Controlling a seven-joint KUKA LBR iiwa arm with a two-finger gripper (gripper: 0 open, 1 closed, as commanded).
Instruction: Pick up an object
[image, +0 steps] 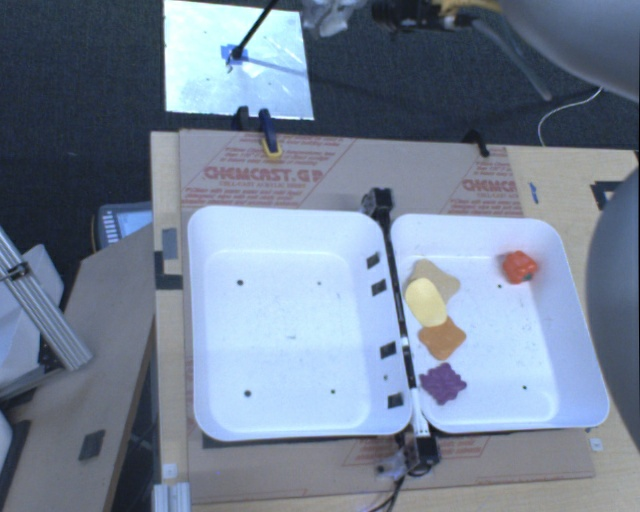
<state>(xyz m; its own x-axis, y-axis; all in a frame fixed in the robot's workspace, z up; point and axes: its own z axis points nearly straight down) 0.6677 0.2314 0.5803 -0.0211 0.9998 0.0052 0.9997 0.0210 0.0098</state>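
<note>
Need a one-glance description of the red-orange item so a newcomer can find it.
Look at the right-hand white bin. Four items cluster along its left wall; the red-orange lump sits alone near the far right corner. It is the only reddish piece, apart from the yellow, tan and purple ones.

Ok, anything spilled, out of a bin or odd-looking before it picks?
Nothing spilled or damaged. All items sit in the right bin: yellow piece overlapping a tan piece, orange piece, purple piece, red piece apart.
</note>
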